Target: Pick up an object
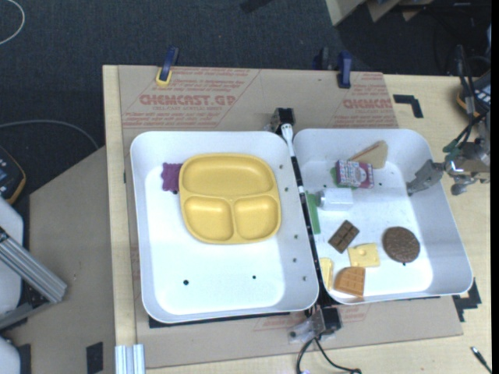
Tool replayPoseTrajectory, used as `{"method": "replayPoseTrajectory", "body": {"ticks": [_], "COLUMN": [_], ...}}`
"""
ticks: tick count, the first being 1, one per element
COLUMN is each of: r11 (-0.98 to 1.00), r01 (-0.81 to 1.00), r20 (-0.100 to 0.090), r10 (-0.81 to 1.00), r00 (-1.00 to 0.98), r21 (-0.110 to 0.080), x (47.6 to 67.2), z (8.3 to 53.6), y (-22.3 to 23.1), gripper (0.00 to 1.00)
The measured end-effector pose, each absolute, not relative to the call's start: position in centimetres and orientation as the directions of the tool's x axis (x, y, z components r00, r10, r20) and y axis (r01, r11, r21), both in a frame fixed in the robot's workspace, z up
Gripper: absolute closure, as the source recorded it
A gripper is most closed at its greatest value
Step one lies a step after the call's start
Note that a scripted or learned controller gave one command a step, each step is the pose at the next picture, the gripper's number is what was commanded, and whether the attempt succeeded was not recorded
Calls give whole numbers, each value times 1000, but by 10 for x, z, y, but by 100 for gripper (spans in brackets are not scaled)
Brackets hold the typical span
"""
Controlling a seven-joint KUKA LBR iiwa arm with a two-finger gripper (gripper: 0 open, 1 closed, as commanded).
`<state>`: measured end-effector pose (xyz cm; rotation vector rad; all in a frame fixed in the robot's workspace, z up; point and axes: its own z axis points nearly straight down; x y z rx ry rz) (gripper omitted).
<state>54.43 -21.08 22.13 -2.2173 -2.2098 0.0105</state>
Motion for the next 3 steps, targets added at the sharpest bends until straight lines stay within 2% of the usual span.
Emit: {"method": "replayPoseTrajectory", "body": {"ticks": [1, 2, 3], "r11": [0, 0, 1], "r01": [1000, 1000, 1000], "r20": [-1, 2, 3], "r10": [1000, 1000, 1000], "r00": [0, 0, -1], "r21": [0, -4, -7], "x": [547, 552, 553], "z": [228, 184, 121], "y": [-210, -213, -207], "gripper": [0, 0, 0]}}
